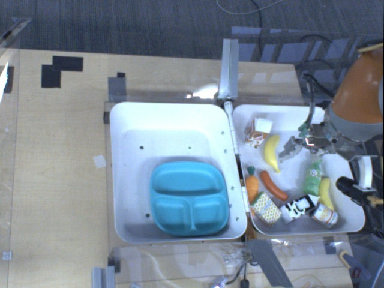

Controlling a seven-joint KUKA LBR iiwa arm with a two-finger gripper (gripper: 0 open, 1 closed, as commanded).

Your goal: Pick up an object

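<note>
the gripper (292,149) hangs over the right bin (354,224), in the right middle of the frame, with the arm (360,95) and its orange band coming in from the upper right. its 2 grey fingers (287,152) stand apart, open, with nothing between them; they splay toward the lower left of the frame.

the nearest thing is the banana (272,153), just to the left of the fingertips, close beside them though i cannot tell whether they touch. its long axis runs nearly top to bottom in the frame, with a slight lean, upper end toward the right. this is the relation the next move turns on: the banana lies a little left of the open fingers, not under them, so in my judgement the gripper needs a small shift leftward and then a descent, with the fingers closing across the short width of the banana.

other candidates lie further down the bin: a sausage (275,188) lower left of the fingers, lying on a diagonal, a carrot (252,188) by the bin's left wall, a green bottle (312,180) below the wrist, and a small packet (258,131) in the upper left corner of that bin. the left bin (126,161) holds 1 blue tray (189,198), well apart from the gripper.
</note>
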